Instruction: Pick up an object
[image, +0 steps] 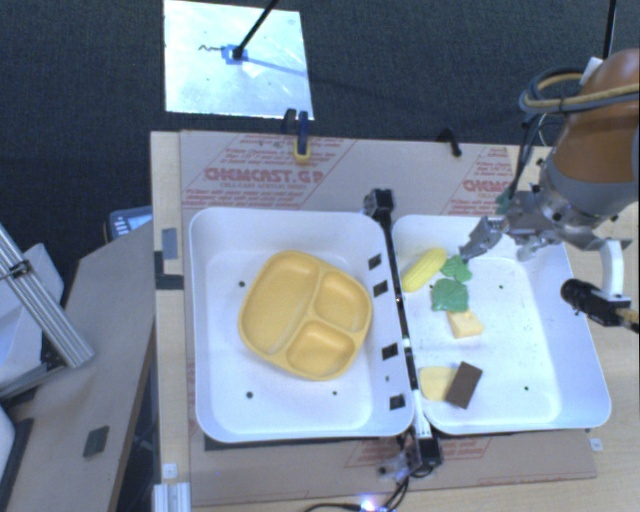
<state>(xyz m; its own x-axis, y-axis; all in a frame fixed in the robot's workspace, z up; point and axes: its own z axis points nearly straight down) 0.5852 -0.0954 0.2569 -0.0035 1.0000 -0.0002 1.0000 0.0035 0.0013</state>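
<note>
1. Two shallow white bins were seen side by side on the bench: the left bin (215, 400) and the right bin (560, 400), joined along a dark central divider (395, 310).
2. Across the 2 to 3 o'clock part of the view, the grey arm (590, 130) with its orange band was seen reaching in over the far side of the right bin.
3. Near the centre of the left bin, a yellow compartment tray (305, 313) was seen lying flat, its three sections facing up.
4. At the 12 o'clock side of the right bin, the gripper (478, 245) was seen low over the bin, angled toward the divider; nothing could be made out between its fingers, and whether they were spread or closed could not be told.
5. Just at 8 o'clock of the gripper, a yellow corn piece (422, 268) was seen lying tilted near the divider.
6. Beside the corn at 4 o'clock, two green leafy pieces (451, 288) were seen close together, the upper one just below the gripper tip.
7. Just beneath the lower green piece, at 6 o'clock, a pale yellow block (465, 324) was seen.
8. At the 7 o'clock corner of the right bin, a yellow rounded piece (434, 381) was seen, touched on its 3 o'clock side by a brown block (464, 385).
</note>
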